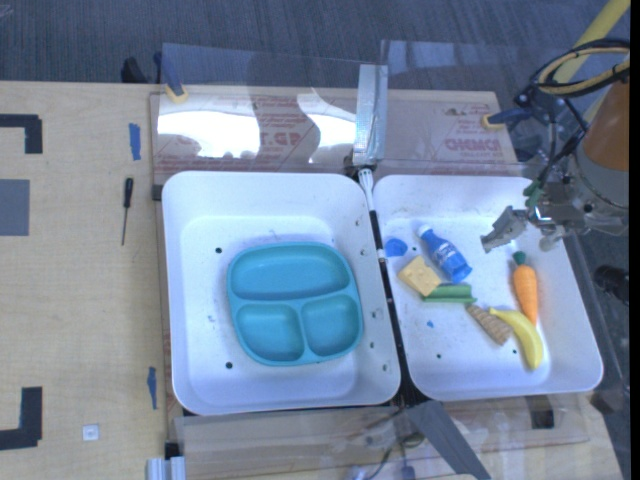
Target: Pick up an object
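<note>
Carrot (pixel 525 290) — nearest candidate, lying lengthwise near the right wall of the right bin (pixel 585 373), green top pointing up toward the gripper (pixel 512 226). Looks like a toy: probably light, rigid plastic, smooth and a bit slippery. Best hold is judged to be across the thick middle, jaws closing on the narrow width, not along the taper where it could squirt out.

Banana (pixel 525 336) sits just below it, tip close to the carrot's point — a risk of nudging. Further left: a tan brush-like piece (pixel 488 321), green stick (pixel 451 292), yellow block (pixel 419 277), blue bottle (pixel 444 253), small blue cap (pixel 395 249).

Gripper hovers above the carrot's top, nothing between its fingers; whether they are spread or closed — cannot tell. Left bin (pixel 190 208) holds a teal divided plate (pixel 294 302).
</note>
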`<state>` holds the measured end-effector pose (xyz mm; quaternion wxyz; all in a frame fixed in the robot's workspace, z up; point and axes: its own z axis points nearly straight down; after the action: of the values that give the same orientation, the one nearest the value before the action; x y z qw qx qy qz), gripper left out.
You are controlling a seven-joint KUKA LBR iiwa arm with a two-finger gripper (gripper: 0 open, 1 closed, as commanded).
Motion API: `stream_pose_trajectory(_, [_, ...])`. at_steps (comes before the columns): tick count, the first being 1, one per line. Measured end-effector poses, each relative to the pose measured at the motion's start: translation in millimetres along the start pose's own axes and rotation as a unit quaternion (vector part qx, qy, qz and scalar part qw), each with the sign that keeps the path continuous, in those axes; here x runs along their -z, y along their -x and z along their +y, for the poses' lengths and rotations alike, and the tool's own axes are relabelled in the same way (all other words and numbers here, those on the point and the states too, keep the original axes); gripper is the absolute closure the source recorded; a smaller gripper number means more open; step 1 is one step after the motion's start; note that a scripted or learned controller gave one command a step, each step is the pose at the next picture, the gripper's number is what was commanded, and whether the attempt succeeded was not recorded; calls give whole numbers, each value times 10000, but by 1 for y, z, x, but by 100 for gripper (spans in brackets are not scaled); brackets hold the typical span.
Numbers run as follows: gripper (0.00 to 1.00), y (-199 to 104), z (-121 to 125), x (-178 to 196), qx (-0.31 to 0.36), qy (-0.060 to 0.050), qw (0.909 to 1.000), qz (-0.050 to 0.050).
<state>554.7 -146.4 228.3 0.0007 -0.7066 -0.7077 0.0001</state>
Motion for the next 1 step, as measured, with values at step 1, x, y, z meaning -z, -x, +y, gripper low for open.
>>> stream_pose_trajectory(1, [0, -40, 19, -137, 55, 75, 10000, -20])
